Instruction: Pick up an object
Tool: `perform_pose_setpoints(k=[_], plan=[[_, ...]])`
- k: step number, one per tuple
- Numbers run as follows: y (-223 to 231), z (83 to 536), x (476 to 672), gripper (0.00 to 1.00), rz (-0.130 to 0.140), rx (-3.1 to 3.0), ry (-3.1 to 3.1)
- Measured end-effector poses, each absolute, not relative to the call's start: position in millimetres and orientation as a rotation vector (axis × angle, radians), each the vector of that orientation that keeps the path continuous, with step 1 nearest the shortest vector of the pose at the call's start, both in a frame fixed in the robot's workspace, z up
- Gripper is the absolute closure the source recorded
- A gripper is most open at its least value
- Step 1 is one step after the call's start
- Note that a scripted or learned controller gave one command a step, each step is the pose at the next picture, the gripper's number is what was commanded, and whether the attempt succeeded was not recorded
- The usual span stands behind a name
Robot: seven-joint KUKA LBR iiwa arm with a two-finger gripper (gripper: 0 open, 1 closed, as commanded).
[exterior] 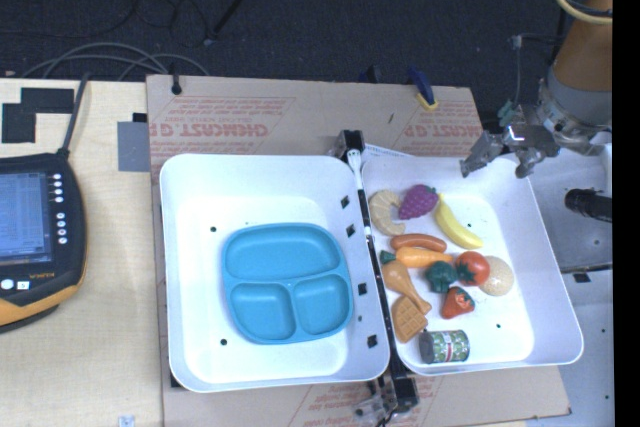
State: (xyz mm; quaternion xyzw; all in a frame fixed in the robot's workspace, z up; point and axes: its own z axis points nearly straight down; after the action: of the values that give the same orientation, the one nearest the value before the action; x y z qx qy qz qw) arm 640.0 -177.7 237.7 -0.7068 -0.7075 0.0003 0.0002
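- The gripper (500, 155) hung above the far right corner of the right bin (545, 245). Its two fingers were spread apart and nothing was between them.
- No object was chosen yet, I judged. The toy food lay in the left and middle part of that bin, well apart from the gripper, so the arm had to travel toward the near left before going down.
- For a good try I would choose a piece at the edge of the pile. The banana (458, 225) was the nearest to the gripper and had free floor on its right side.
- I would turn the fingers across the short width of the banana, not along it, and descend straight so the grapes (418, 202) beside it were not pushed.
- The small can (444, 346) lay alone near the front wall. It was also a possible target, but it may roll away.
- The middle of the pile was crowded: a sausage (420, 242), a carrot (425, 257), a tomato (473, 266) and a waffle (409, 317) were touching or almost touching, so the fingers had little room there.
- The left bin (190, 215) held a blue tray (285, 280) with three compartments. I saw nothing in these compartments.
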Motion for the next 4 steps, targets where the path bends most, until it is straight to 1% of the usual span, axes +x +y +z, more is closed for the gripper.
perform_pose_setpoints(k=[1, 2, 3, 4], plan=[[-122, 100, 642.7, 0.0, 0.004, -2.22, -2.22], [-123, 109, 642.0, 1.0, 0.008, -2.217, -2.215], [-46, 257, 644.7, 1.0, -0.017, -2.217, -2.236], [89, 346, 644.0, 1.0, -0.016, -2.207, -2.239]])
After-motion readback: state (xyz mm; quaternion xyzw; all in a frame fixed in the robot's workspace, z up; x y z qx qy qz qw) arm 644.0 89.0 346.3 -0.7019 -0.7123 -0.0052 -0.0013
